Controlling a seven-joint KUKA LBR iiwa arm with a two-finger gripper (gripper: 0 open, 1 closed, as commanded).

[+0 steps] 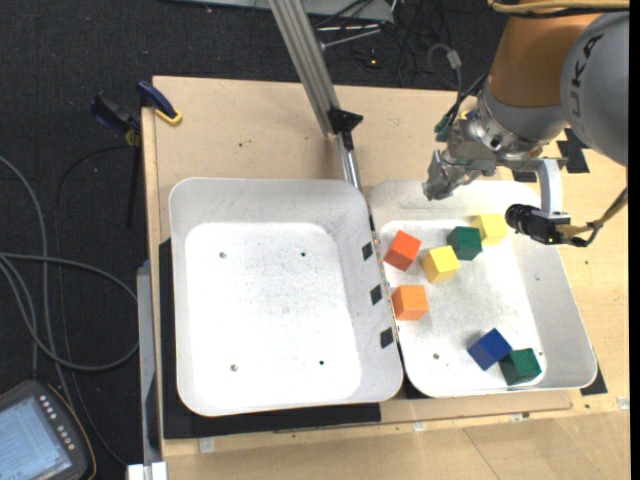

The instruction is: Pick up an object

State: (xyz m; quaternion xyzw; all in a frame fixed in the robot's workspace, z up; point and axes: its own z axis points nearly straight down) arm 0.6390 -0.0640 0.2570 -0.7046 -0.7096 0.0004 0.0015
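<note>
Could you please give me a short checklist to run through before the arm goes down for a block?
1. Gripper above the right bin: ok.
2. Nothing between its fingers: cannot tell.
3. Blocks within the bin: ok.
4. Orange block free on all sides: ok.
5. Yellow block clear of the green block: not ok, they touch.
6. Blue block clear of its green neighbour: not ok.
</note>
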